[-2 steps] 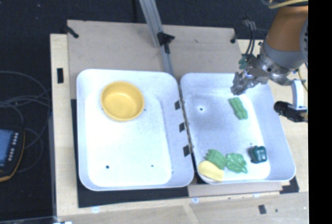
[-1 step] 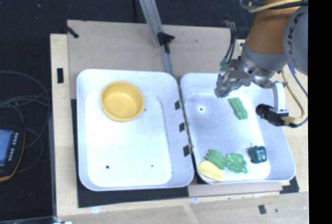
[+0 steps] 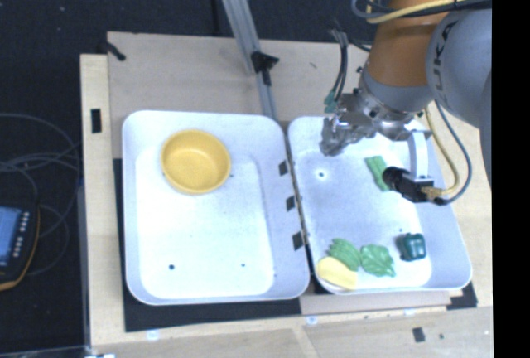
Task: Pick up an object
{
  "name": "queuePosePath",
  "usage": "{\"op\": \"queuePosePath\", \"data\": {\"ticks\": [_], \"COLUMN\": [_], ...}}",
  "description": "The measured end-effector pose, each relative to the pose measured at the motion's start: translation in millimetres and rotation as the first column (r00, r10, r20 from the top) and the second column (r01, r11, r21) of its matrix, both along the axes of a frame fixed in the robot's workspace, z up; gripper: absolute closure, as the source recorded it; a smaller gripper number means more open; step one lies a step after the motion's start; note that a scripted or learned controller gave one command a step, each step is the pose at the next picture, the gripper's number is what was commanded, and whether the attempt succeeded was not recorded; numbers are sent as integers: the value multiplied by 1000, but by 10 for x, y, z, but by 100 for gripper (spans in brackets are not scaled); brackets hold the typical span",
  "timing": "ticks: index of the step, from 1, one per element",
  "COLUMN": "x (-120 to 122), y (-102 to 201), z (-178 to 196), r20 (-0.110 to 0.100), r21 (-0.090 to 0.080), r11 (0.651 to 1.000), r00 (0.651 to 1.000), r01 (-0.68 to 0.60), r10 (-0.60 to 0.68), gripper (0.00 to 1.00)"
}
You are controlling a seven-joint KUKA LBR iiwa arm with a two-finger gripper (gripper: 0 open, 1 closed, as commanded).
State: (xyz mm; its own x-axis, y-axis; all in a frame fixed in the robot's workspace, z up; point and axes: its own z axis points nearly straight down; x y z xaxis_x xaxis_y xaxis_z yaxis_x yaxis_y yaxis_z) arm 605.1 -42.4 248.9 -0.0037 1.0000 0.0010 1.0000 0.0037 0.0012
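- I see the gripper (image 3: 333, 138) over the right bin (image 3: 348, 191), top-left part; can't tell its grip.
- Green toys (image 3: 363, 257), yellow one (image 3: 335, 273) lie at bin's near edge.
- Yellow bowl (image 3: 195, 161) sits in left bin (image 3: 199, 257).

right bin: middle open, edges crowded
green strip (image 3: 378, 171) by the right wall; green leafy pieces (image 3: 362, 256), yellow lump (image 3: 336, 272) and dark teal block (image 3: 411, 246) line the near wall.

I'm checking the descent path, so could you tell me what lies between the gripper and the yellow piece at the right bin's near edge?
In the camera view, bare white bin floor separates the gripper from the yellow piece.
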Motion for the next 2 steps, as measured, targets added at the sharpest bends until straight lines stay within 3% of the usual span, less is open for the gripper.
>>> {"op": "queuePosePath", "data": {"ticks": [2], "x": [-198], "y": [924], "z": [63], "r20": [-1], "r21": [0], "r11": [1000], "r00": [1000], "r01": [0], "r10": [0], "gripper": [100]}}
